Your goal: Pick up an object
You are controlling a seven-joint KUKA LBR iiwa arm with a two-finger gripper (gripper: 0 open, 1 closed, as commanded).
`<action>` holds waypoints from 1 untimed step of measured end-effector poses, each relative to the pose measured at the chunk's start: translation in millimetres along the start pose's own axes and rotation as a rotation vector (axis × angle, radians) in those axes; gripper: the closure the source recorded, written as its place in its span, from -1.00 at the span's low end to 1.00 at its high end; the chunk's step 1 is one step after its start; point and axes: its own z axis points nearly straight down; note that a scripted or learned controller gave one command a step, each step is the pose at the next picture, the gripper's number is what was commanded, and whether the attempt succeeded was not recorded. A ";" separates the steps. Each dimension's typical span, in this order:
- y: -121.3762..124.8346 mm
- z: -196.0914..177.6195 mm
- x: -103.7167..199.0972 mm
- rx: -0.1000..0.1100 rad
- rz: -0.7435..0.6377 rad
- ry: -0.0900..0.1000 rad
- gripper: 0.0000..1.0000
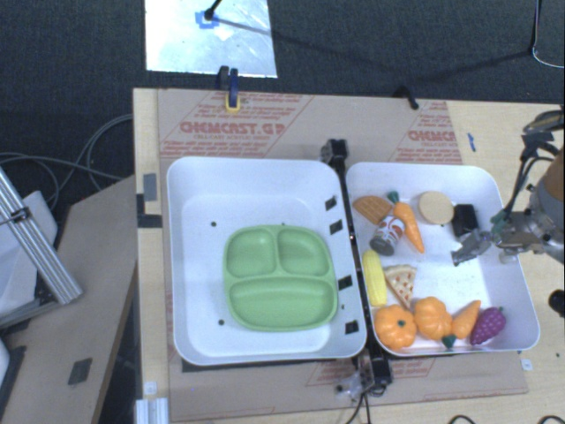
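The right bin [503, 193] holds several toy foods. Along its far side lie a brown bread piece [372, 208], a carrot [407, 225], a small can [387, 234], a round tan biscuit [434, 208] and a black block [463, 218]. A corn cob [374, 276] and a pizza slice [402, 282] lie near the left wall. Two orange pumpkins [395, 325] [432, 316], a small carrot [465, 318] and purple grapes [488, 323] line the near side. My gripper [468, 249] hangs over the bin's right part, just below the black block, with nothing visibly in it.
The left bin [190, 237] holds a green divided plate [281, 276]. Black clips [335, 151] sit along the wall between the bins. Cardboard [265, 122] lies under both bins, and a metal frame [35, 246] stands at the far left.
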 end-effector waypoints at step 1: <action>2.3 -4.3 0.2 -0.009 -0.003 -0.002 -1.00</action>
